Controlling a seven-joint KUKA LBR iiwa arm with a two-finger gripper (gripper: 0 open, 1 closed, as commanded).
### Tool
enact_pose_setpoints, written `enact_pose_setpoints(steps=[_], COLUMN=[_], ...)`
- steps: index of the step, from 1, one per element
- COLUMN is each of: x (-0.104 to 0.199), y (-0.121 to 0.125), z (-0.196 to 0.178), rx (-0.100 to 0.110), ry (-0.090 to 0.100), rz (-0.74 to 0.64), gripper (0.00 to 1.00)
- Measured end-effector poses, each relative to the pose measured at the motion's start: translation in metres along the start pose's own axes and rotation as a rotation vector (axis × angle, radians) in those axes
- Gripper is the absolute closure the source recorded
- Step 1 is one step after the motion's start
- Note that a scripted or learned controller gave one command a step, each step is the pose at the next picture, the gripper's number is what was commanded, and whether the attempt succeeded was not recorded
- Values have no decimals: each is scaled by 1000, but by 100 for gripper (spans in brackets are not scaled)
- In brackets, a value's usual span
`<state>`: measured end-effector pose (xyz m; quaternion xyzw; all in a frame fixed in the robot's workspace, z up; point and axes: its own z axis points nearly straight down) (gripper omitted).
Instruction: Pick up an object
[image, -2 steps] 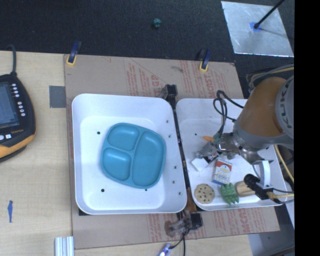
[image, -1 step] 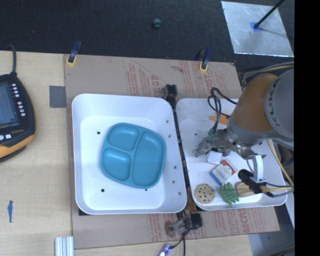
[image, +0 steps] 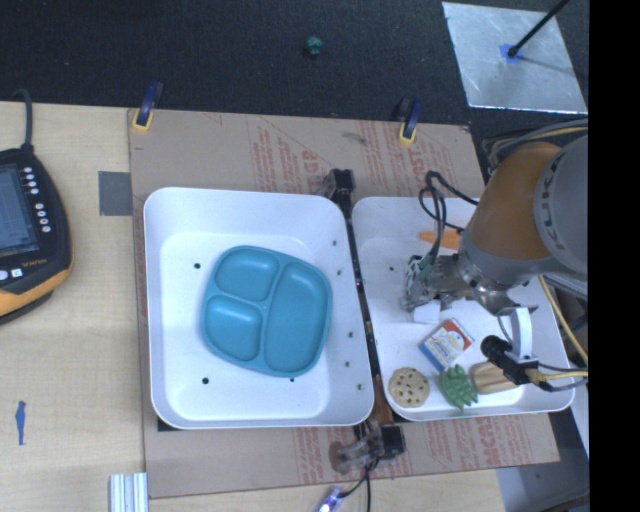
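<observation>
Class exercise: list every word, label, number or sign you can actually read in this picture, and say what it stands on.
None can be read.
Cardboard sheet: faint red printing, too blurred to read.
Small blue and white box: label too small to read.
Pendant: screen and buttons illegible.

Red lettering runs in faint lines across the brown cardboard sheet (image: 250, 150) under the bins — too small and washed out to read. The small blue-and-white box (image: 446, 344) in the right bin (image: 385, 225) carries a printed picture and label, but no word can be made out. The handheld pendant's (image: 28, 235) screen is illegible too.
</observation>
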<state>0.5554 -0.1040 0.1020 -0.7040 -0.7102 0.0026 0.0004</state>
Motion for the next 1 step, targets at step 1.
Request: enact_pose_setpoints(steps=[1], x=[68], y=[-4], z=[-90], rx=[-2], ry=[3], rz=[3], gripper=[100])
